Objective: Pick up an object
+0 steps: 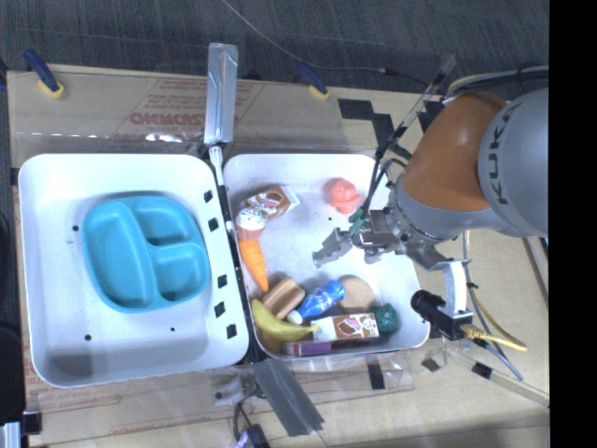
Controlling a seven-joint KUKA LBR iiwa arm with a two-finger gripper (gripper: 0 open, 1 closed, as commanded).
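My gripper (338, 243) hangs over the middle of the right bin (308, 171), its fingers spread open with nothing between them. Just above it and to the right lies a pink strawberry-like toy (342, 193). To the left are a brown snack packet (268, 202) and an orange carrot with a white top (252, 250). Along the bin's front edge sit a banana (272, 323), a hot dog bun (283, 297), a blue bottle (322, 300), a tan round piece (355, 292) and a long printed box (345, 329).
The left bin (56, 334) holds a blue divided tray (147, 251). A metal divider bar (220, 91) stands between the bins at the back. The arm's grey and orange body (466, 166) covers the right bin's right side.
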